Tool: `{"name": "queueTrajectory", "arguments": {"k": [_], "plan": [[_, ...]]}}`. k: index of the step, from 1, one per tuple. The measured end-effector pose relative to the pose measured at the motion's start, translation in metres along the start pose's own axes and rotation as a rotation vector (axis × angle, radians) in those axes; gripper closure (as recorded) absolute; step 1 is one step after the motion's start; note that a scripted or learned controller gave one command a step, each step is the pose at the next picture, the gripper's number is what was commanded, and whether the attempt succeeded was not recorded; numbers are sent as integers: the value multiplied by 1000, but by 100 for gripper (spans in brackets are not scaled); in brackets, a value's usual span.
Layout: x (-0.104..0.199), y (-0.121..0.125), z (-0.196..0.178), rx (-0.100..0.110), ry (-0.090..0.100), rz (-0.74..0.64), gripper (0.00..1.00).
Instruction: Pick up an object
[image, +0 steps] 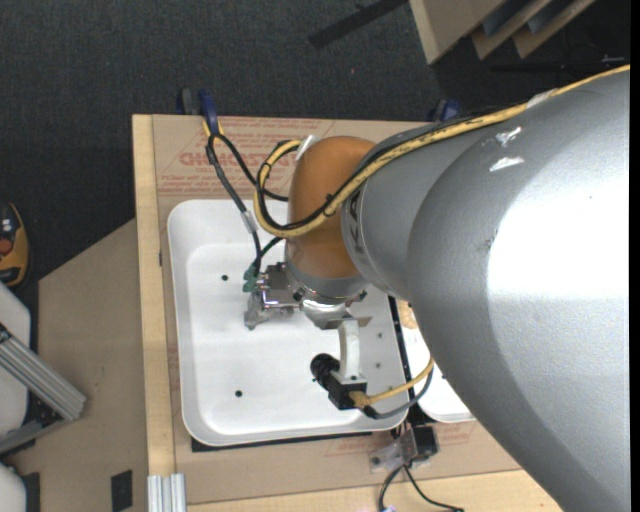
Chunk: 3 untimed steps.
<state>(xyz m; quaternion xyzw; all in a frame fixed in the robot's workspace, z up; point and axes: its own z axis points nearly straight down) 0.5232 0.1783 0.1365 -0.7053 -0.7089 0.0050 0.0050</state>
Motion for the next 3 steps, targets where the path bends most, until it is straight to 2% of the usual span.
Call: {"name": "queueTrajectory", "arguments": {"k": [1,2,3], "plan": [[50,-42,27,-5,1,-1,0],[47,-38,15,-11,0,6,100],[47,-44,-68,-19,2,3,100]]}}
